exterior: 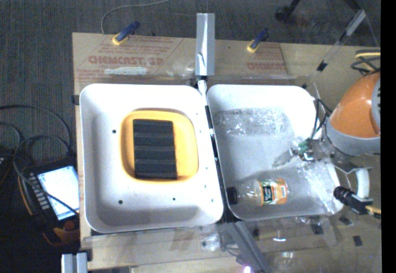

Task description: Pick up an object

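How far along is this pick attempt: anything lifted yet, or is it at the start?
Nothing looks picked yet. The bottle lies on its side on the floor of the right bin, and the yellow tray with a black insert sits in the left bin. The arm is at the right bin's right edge, with nothing visibly held. Descent, grasp and lift all remain.

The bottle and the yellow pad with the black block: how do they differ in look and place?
The bottle is clear with a dark cap and a label; the yellow pad is opaque, with a black ribbed block on it. The bottle lies on its side in the right bin, near its front; the pad lies flat in the left bin. Both rest untouched.
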Robot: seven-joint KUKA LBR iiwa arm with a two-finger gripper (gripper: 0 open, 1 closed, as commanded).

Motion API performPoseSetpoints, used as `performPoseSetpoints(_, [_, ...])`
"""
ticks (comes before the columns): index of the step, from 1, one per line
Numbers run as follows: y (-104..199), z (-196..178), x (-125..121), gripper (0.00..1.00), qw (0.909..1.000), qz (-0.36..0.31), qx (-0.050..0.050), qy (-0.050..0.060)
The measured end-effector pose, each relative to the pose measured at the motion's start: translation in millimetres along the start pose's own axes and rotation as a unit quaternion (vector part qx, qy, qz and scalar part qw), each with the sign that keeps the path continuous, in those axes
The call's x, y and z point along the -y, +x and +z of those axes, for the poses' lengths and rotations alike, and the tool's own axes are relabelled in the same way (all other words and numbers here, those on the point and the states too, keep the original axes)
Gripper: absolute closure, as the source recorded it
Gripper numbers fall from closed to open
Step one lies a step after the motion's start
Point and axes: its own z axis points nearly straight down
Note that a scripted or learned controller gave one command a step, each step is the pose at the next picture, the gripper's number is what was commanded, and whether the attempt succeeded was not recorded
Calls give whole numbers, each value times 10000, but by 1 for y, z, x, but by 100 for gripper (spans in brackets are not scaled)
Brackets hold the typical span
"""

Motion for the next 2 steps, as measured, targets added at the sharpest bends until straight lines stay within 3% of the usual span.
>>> performPoseSetpoints(1, [1,-8,0,100,10000,-6,-8,6])
performPoseSetpoints(2, [79,-113,-13,100,9970,-769,40,19])
